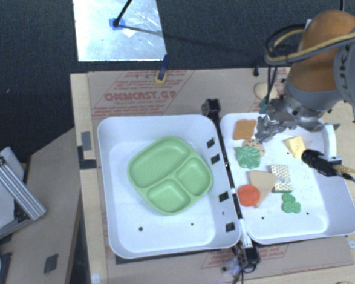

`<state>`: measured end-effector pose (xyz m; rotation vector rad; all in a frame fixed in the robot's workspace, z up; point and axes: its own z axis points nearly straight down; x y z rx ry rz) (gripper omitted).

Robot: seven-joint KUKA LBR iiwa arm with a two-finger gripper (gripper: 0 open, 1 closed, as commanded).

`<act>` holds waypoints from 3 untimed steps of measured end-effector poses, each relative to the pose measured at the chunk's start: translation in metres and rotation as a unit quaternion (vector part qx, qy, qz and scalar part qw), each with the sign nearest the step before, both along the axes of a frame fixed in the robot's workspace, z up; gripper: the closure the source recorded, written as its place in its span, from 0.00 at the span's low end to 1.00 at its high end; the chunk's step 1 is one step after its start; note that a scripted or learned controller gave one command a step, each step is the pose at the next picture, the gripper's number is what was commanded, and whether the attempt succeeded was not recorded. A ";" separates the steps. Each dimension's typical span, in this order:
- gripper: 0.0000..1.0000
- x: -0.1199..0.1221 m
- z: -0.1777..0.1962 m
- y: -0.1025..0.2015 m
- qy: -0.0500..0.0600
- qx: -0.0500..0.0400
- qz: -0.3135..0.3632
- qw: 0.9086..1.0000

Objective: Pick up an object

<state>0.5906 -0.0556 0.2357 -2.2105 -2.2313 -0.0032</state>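
The right bin (328, 219) holds several toy food pieces: an orange slab (244, 129), a green leafy piece (248, 157), a tan wedge (264, 179), a red-orange round piece (248, 195), a checkered cracker (281, 173), a yellow cheese piece (295, 145) and a small green piece (290, 205). My gripper (264, 130) hangs low over the bin's back part, between the orange slab and the yellow cheese, just above the green leafy piece and a small speckled piece (253, 144). The wrist hides its fingertips.
The left bin (116, 173) holds a green three-compartment plate (169, 175). A black divider with clips (223, 165) runs between the bins. A silver sheet (118, 27) lies behind the bench. Black cable and a connector (317, 161) cross the right bin's right side.
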 end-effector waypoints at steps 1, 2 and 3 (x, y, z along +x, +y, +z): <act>1.00 -0.017 -0.001 0.048 0.001 0.000 0.000 1.000; 1.00 -0.043 -0.014 0.056 0.001 -0.001 -0.003 1.000; 1.00 -0.043 -0.019 0.065 0.000 -0.001 -0.002 1.000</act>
